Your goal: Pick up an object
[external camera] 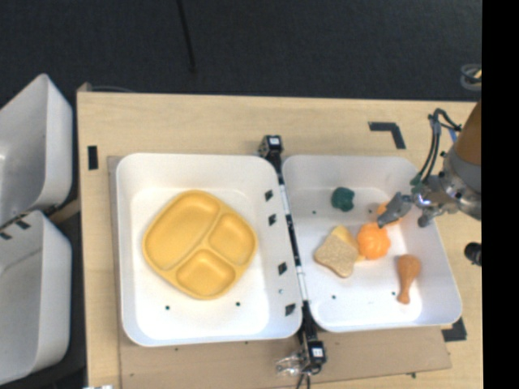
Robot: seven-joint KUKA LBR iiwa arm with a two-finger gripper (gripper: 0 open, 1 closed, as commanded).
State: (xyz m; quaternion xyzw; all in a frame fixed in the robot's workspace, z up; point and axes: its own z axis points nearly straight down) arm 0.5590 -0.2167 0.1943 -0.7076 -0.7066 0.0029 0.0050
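The right bin holds a toy orange, a slice of toy bread touching the orange's left side, a brown drumstick and a small dark green piece. My gripper reaches in from the right and hovers just above and to the right of the orange. Its fingers stand open with nothing between them. A small orange bit peeks out beside the left fingertip.
The left bin holds a yellow divided plate. A raised divider with black clips separates the two bins. The wooden bench surrounds them, and white containers stand off its left edge.
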